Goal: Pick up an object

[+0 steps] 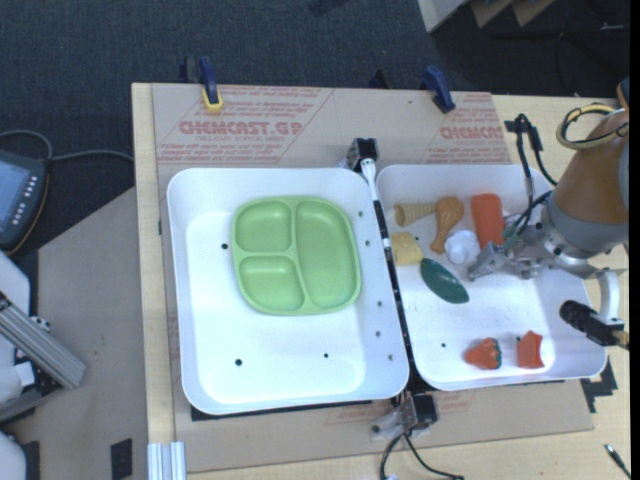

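Observation:
The right bin (480,313) holds several toy foods. At its back lie a tan drumstick (446,218), a small tan piece (412,213) and an orange cylinder (487,218). A white lump (461,246) sits just in front of them. By the left wall are a pale yellow block (405,249) and a dark green leaf-shaped piece (444,280). Near the front rim lie a red strawberry (483,353) and an orange-red chunk (530,349). My gripper (487,263) is low in the bin, just right of the white lump and below the orange cylinder.
The left bin (270,358) carries a green divided plate (297,255). A ridge of bin walls (385,268) separates the two bins. The arm's grey and orange body (590,198) covers the right bin's right side. Cables (525,138) run behind it.

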Available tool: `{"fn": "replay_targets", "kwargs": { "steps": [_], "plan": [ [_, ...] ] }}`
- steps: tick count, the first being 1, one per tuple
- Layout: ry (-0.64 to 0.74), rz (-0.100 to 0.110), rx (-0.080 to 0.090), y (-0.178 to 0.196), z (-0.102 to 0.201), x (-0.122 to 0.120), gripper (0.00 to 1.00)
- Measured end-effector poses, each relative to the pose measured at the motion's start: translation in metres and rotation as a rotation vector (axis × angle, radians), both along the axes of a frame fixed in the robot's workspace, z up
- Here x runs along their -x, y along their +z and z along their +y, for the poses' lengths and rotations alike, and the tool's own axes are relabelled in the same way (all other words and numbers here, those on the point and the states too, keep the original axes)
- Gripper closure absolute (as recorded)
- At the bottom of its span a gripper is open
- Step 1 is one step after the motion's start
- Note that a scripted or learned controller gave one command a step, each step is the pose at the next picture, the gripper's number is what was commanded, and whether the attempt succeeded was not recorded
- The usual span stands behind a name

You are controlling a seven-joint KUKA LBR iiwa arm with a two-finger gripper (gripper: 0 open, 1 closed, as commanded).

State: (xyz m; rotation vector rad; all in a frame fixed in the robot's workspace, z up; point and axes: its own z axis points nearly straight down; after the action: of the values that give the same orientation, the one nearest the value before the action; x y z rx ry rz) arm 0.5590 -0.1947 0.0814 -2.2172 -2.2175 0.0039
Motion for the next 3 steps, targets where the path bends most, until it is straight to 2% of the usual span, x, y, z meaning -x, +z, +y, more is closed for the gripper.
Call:
{"fn": "replay_targets", "kwargs": {
  "steps": [1, 2, 3],
  "plan": [
    [-0.001, -0.008, 0.003, 0.014, -0.001, -0.002, 1.0],
    [0.001, -0.013, 0.005, 0.066, 0.002, -0.013, 1.0],
    [0.001, -0.012, 0.005, 0.111, 0.007, -0.014, 1.0]
  ]
}}
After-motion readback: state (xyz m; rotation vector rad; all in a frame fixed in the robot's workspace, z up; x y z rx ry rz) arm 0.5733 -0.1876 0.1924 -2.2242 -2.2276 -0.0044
